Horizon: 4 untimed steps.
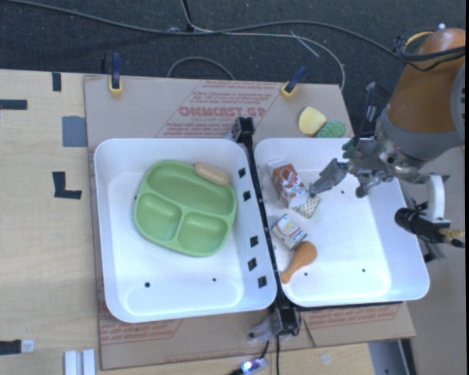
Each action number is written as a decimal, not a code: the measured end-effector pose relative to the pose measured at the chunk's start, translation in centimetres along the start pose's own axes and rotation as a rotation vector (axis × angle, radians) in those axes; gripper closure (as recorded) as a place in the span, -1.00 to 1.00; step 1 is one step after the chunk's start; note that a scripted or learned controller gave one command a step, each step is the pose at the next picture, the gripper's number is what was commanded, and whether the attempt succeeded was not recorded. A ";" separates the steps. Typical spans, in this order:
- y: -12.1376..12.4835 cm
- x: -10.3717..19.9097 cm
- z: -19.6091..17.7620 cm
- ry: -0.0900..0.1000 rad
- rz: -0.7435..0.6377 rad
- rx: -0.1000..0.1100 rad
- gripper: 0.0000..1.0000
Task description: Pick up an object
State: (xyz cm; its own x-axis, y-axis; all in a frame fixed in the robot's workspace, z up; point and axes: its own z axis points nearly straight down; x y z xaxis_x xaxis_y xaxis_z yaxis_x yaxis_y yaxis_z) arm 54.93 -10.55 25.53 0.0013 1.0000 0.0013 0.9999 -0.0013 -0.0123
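The right bin (375, 287) holds a brown and red carton (285, 182), a small patterned box (306, 205), a small white carton (288, 230) and an orange toy drumstick (298, 259). My gripper (340, 191) hangs over the right bin's upper middle, open, with nothing between its fingers. Its left finger (325, 181) slants down toward the patterned box, its tip just right of the box. In the left bin (117, 287) lies a green divided plate (186, 208) with a tan bread roll (211, 173) on its far rim.
A yellow object (312, 119) and a green one (334, 129) lie on the cardboard behind the right bin. A black divider (254, 217) separates the bins. Blue and yellow clamps (113, 73) hold the cardboard's far edge. Cables run across the dark floor.
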 end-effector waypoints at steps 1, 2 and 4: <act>0.2 0.0 -0.5 -0.001 -0.003 -0.011 -1.00; 1.1 -0.4 4.8 -0.002 -0.002 -0.006 -1.00; 1.6 0.8 15.3 -0.001 -0.002 -0.007 -1.00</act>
State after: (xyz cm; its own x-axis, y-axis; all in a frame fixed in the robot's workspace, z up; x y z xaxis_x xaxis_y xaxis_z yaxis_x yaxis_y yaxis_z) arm 56.32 -9.73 10.26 -0.0012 1.0000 0.0002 1.0000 0.0012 -0.0052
